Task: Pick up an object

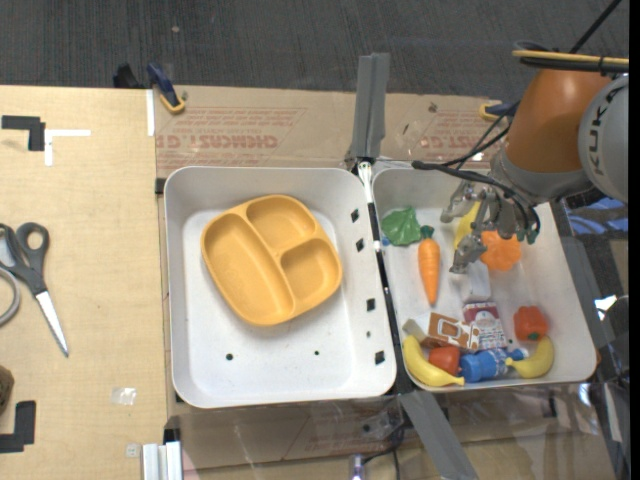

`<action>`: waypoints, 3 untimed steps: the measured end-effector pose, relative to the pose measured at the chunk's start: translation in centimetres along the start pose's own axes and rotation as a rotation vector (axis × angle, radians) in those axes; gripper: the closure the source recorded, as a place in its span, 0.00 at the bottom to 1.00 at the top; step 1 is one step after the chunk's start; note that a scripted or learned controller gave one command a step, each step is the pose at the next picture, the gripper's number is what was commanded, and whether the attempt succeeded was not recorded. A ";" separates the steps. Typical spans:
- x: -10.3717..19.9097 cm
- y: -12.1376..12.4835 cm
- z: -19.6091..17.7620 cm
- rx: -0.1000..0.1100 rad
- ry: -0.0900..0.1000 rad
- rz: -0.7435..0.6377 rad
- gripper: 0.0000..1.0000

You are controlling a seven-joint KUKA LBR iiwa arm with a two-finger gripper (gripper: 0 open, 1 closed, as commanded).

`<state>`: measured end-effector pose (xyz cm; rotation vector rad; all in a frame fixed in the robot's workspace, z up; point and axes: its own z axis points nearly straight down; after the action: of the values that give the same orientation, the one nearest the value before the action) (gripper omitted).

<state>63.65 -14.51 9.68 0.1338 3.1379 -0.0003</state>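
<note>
The right bin holds several toy foods. Among them are a green leafy piece, a carrot, an orange fruit and a red pepper. Along the bin's front lie a yellow banana, a blue bottle and a red-and-white packet. My gripper hangs over the back middle of this bin. It is just left of the orange fruit and partly covers a yellow piece. From this angle I cannot tell whether it touches the fruit.
The left bin carries a yellow divided plate. A grey bar rises behind the seam between the bins. Scissors lie on the wooden bench at far left. A second banana rests in the right bin's front right corner.
</note>
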 end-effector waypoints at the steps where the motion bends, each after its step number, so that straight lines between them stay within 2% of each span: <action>1: -0.1 0.1 -0.7 0.001 -0.001 -0.003 1.00; 2: -0.1 0.1 -0.7 0.001 -0.001 -0.002 0.00; 3: -0.2 0.1 -1.4 0.002 -0.001 -0.005 1.00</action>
<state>63.84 -14.43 11.04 0.1267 3.1372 -0.0028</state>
